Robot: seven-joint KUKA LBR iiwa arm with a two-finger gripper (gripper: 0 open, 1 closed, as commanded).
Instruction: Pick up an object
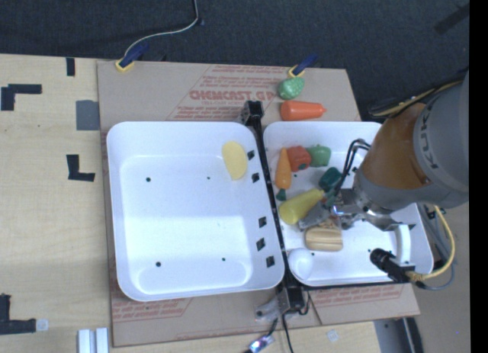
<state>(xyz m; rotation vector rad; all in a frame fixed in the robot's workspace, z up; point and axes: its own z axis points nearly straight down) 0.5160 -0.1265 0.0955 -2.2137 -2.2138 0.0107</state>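
Dark carpet (320,8) beyond a pale wooden bench (46,214).

A pale wooden surface (46,214) with black marks is seen, and on it a brown cardboard sheet (221,88) printed in red is laid. On the cardboard, two shallow white bins are set side by side, the left bin (122,191) and the right bin (335,271) touching along a black clipped seam. Behind the right bin, directly on the cardboard, an orange carrot-shaped toy (302,110) is found, with a green toy (291,88) just beyond it.
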